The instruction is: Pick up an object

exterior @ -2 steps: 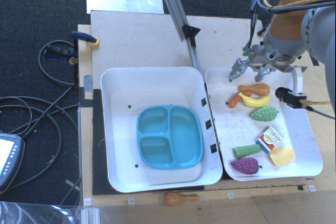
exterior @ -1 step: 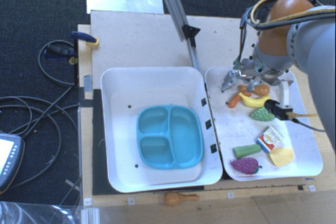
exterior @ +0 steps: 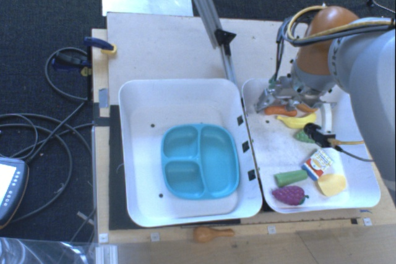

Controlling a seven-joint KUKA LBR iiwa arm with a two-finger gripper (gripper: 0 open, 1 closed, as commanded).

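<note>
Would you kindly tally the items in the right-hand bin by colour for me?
Orange: 2 (carrot, small piece)
Yellow: 2 (banana, disc)
Green: 2 (cucumber, small lump)
Purple: 1 (grapes)
Red-and-white: 1 (carton)
Total: 8

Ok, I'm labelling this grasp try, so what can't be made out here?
Camera view:
Carrot: partly under the gripper; contact unclear.
Right bin: far right corner hidden by the arm.
Green toy near the banana: partly covered, too small to name.
Carton: print too small to read.
</note>
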